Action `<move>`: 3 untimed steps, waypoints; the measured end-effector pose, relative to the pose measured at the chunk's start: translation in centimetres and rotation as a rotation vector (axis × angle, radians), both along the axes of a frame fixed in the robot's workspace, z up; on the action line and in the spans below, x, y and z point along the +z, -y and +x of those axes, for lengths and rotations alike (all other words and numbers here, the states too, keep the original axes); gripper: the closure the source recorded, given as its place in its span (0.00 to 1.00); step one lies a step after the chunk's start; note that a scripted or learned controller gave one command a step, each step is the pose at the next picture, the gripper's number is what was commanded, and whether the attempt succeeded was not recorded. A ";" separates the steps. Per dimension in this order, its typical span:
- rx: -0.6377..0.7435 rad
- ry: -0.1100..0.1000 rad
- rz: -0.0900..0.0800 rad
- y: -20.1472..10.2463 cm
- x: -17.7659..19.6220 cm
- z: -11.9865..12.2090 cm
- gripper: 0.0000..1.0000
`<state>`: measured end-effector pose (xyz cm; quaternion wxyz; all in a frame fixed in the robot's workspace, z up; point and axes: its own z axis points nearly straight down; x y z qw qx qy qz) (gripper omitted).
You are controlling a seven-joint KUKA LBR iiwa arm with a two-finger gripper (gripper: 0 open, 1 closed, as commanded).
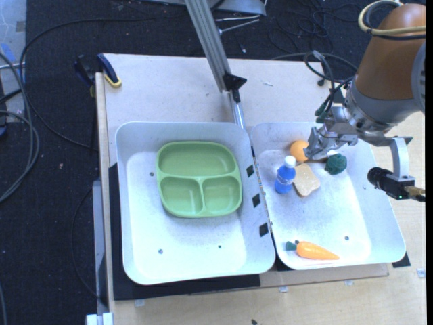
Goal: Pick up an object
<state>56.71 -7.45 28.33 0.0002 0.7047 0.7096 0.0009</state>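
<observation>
A pale bench (176, 87) stands on a dark floor strewn with cables, and two shallow white bins sit side by side on it. Nearest to me, at the front edge of the right bin (352, 246), lies an orange carrot (315, 251), long axis running left to right, well apart from everything else. In the left bin (135, 249) rests a green divided plate (200, 179).

Further back in the right bin comes the cluster that matters: a small blue bottle with a white cap (285, 176), a tan sponge-like block (306, 181) touching it, a dark green lump (335, 164) and an orange ball (298, 148). The gripper (318, 147) hangs over the far part of this cluster, with the ball just to its left and the green lump just to its right and slightly nearer me (the ball looks the closer candidate, I judge).

Whether the claw is spread or pressed together I cannot tell; the wrist hides it, along with part of the ball. Whether it touches anything is unclear.
</observation>
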 end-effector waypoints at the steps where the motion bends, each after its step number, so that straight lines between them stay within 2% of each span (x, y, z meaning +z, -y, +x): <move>1: 0.000 0.000 -0.001 -5.3 -1.0 2.3 1.00; 2: 0.000 0.000 -0.001 -10.2 -1.5 3.0 1.00; 3: 0.001 -0.004 0.000 -15.9 -4.0 3.6 1.00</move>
